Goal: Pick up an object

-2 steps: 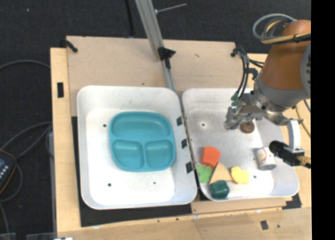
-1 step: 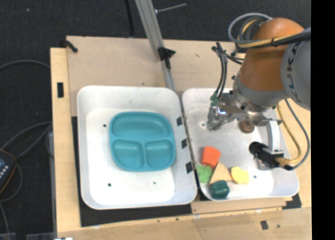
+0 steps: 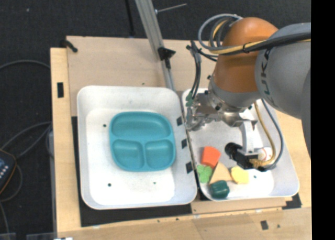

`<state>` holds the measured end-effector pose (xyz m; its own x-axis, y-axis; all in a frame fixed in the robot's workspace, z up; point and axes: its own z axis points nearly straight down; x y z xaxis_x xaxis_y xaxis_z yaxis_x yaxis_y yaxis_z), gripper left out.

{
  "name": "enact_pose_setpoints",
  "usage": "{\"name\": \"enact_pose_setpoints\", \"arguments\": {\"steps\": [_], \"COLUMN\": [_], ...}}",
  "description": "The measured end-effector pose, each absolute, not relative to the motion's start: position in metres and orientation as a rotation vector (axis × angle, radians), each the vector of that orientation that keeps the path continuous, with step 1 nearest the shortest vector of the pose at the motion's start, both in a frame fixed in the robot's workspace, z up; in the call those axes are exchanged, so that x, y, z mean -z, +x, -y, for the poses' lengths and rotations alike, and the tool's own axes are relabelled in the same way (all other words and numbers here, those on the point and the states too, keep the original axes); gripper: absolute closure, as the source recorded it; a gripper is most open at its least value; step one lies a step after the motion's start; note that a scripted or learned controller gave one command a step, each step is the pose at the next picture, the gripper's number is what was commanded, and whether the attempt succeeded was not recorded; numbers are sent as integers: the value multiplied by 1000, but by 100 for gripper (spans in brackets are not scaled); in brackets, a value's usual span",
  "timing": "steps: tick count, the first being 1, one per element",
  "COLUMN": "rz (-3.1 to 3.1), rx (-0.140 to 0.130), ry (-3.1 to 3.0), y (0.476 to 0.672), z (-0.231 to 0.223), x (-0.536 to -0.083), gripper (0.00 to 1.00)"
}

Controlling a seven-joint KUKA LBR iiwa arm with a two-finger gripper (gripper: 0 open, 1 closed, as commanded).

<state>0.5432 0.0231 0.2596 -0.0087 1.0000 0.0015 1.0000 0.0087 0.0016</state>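
Note:
In the right bin [image 3: 285, 181], several small objects lie near the front left corner: an orange block [image 3: 211, 155], a light green piece [image 3: 203, 173], a tan wedge [image 3: 222, 172], a yellow piece [image 3: 240, 175] and a dark green block [image 3: 219, 188]. My gripper [image 3: 194, 118] hangs over the right bin's left wall, behind the orange block and apart from it. Nothing shows in its grasp. The grey arm with its orange band [image 3: 243, 50] covers the back of the right bin.
A teal divided plate [image 3: 142, 140] lies in the middle of the left bin [image 3: 94, 181]. A slanted metal rail [image 3: 152, 24] rises behind the bins. Cables and a black fitting [image 3: 235, 152] hang from the wrist over the right bin.

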Motion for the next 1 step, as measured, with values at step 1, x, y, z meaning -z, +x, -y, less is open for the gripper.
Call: {"name": "enact_pose_setpoints", "arguments": {"steps": [1], "rz": [-2232], "rx": [-2], "ry": [2213], "y": [531], "z": [-75], "x": [-260], "gripper": [100]}}
